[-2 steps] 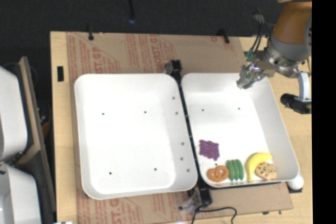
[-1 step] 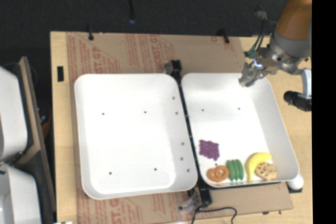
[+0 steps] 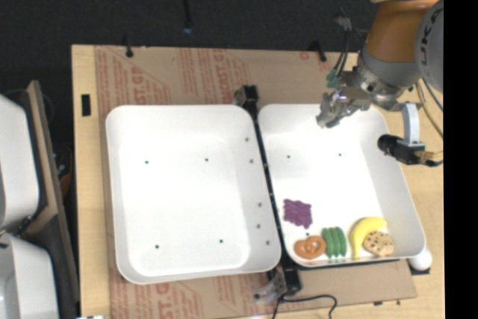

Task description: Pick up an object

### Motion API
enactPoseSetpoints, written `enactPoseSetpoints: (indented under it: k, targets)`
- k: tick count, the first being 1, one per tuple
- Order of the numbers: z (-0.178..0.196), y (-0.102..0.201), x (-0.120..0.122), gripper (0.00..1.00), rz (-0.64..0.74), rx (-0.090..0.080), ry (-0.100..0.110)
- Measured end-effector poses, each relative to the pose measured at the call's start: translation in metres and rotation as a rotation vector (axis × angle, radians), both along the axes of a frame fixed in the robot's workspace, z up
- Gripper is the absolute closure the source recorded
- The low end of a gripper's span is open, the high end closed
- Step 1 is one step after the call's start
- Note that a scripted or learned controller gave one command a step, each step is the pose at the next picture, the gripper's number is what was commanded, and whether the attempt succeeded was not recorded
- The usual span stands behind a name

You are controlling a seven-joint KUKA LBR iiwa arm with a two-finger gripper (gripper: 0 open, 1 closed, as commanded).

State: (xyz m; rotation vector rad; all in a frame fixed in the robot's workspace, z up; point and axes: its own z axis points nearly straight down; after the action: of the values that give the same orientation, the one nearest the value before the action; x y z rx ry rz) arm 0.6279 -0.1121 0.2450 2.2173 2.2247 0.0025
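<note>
We see a wide brown cardboard-covered bench [image 3: 187, 75] carrying two shallow white plastic bins side by side: the left bin [image 3: 187, 190] and the right bin [image 3: 328, 168], whose contents sit bunched along its near edge. The grey KUKA arm with its orange band [image 3: 399, 26] reaches in from the right, and its two-finger gripper [image 3: 334, 113] hangs above the far corner of the right bin, well apart from every object; nothing sits between its fingers, and we cannot tell how wide they stand. Going down in size, the candidates are a yellow banana-shaped toy [image 3: 366, 228], a purple bunch of toy grapes [image 3: 298, 213], a green ribbed toy vegetable [image 3: 334, 242], an orange pretzel-like ring [image 3: 310, 247] and a small tan cookie [image 3: 379, 243]. We judge the main risk to be crowding: the last four nearly touch and hug the near wall, so a descending finger may strike the rim or nudge a neighbour instead of closing on one item.
</note>
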Motion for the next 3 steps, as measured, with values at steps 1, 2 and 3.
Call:
enactPoseSetpoints:
  k: [1,2,3]
  targets:
    - [-0.011,0.050,-0.020,1.00,0.000,0.000,0.001]
    - [-0.019,0.095,-0.038,1.00,-0.001,0.000,0.001]
    - [-0.014,0.137,-0.066,1.00,0.000,0.000,0.000]
